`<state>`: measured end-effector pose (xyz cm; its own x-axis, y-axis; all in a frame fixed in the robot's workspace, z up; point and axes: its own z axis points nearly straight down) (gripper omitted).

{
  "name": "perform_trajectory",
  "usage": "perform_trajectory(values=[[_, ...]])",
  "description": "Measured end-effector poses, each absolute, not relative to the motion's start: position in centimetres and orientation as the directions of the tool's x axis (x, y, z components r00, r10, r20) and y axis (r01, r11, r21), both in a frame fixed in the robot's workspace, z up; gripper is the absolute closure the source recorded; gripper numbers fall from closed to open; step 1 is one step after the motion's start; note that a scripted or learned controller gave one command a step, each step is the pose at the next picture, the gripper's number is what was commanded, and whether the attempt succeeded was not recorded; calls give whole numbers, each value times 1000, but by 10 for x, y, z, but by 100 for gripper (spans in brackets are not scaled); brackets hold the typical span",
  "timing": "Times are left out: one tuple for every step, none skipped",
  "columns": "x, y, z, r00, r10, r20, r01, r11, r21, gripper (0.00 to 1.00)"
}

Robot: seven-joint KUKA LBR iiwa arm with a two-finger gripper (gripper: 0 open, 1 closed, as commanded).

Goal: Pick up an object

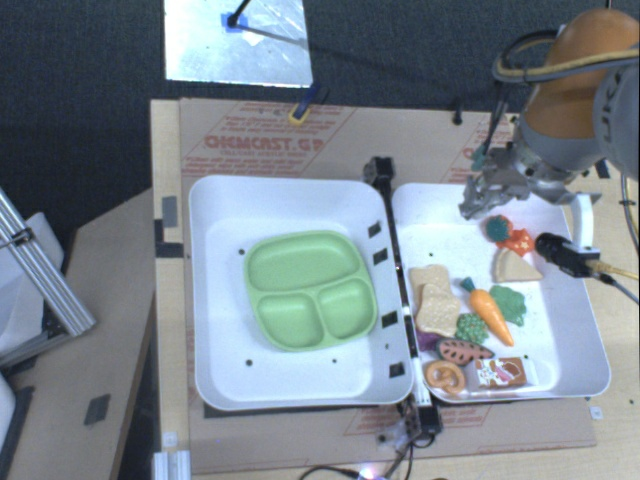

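Note:
My gripper (478,205) hangs over the far part of the right bin (590,353), just left of a red and orange toy food piece (506,234). Nothing shows in its grasp. Nearer the front lie a pale wedge (515,266), two bread slices (432,296), a carrot (490,314), a broccoli (511,303), a green leafy piece (471,328), a brown sausage (465,351), a pretzel (445,376) and a small printed carton (501,373).
The left bin (215,208) holds a green divided tray (305,288). A black-clipped divider (392,268) runs between the bins. A silver sheet (238,28) lies beyond the bench. The far left corner of the right bin has bare floor.

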<state>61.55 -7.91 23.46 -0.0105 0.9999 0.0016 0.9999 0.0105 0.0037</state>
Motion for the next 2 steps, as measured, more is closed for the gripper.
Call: perform_trajectory(values=[[605,-25,238,-10,1000,2,1000,10,1,100],[602,15,214,-7,1000,1,1000,7,1,100]])
